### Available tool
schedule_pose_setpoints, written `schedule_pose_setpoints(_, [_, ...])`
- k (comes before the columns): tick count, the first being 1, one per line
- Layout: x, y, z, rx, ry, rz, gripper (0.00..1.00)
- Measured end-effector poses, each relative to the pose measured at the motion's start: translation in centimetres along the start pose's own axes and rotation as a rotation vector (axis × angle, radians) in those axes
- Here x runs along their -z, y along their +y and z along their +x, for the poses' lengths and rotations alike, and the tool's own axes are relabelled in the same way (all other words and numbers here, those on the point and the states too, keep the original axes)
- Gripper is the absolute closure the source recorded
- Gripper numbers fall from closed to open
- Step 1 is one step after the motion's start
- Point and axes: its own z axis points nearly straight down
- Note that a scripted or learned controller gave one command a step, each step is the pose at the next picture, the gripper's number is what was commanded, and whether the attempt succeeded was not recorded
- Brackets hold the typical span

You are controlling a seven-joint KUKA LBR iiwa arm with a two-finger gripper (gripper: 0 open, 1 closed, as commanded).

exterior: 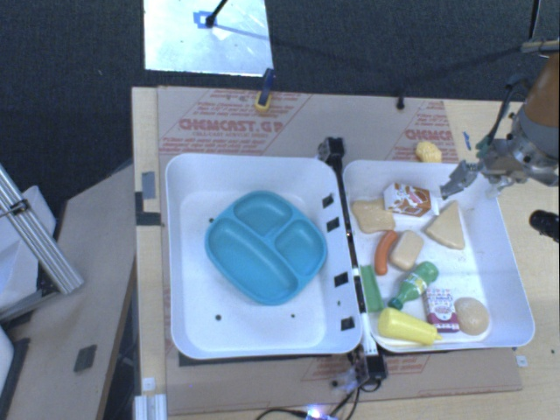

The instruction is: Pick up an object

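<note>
We start at the left white bin [188, 322], where a blue 3-compartment plastic tray [265, 247] lies flat in the middle. Across the black hinge line we reach the right white bin [507, 261], crowded with toy food: a tan bread slice [372, 216], a red-and-white snack packet [409, 199], an orange sausage [383, 252], a green pepper strip [371, 289], a green bottle [413, 284], a yellow corn piece [405, 325], a pale triangular cheese wedge [447, 227], a small red carton [441, 310] and a beige round roll [472, 315]. On the counter [289, 112] beyond the bin sits a small yellow lump [428, 152]. Far right, the pincer [458, 180] hangs just above the bin's back corner, near the cheese wedge; we cannot tell whether it is released or clenched, and we see nothing in it.
</note>
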Motion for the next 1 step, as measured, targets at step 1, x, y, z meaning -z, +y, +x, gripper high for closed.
schedule_pose_setpoints(1, [0.80, 0.28, 0.06, 0.003, -0.003, -0.013, 0.00])
